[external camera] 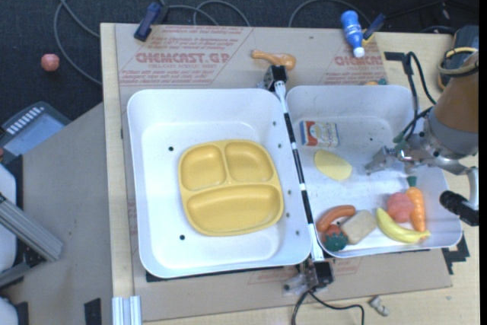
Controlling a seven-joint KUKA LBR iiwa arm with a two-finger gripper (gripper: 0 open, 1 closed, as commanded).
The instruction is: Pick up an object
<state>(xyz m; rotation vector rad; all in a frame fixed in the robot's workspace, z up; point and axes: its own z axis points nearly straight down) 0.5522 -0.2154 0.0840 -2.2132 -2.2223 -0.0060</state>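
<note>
Closest, a banana [401,228], carrot [417,208] and sausage [335,215] crowd the right bin's [358,97] front edge. My gripper [378,161] hovers open above bare floor, just beside the yellow chip [333,164] mid-bin.

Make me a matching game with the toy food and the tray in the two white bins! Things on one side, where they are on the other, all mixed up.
Things:
1. yellow divided tray
2. banana
3. small carton
4. carrot

Places:
A. right bin, far end
B. right bin, near edge
C. middle of left bin
D. right bin, beside the pink fruit

Pairs: 1-C, 2-B, 3-A, 4-D
</note>
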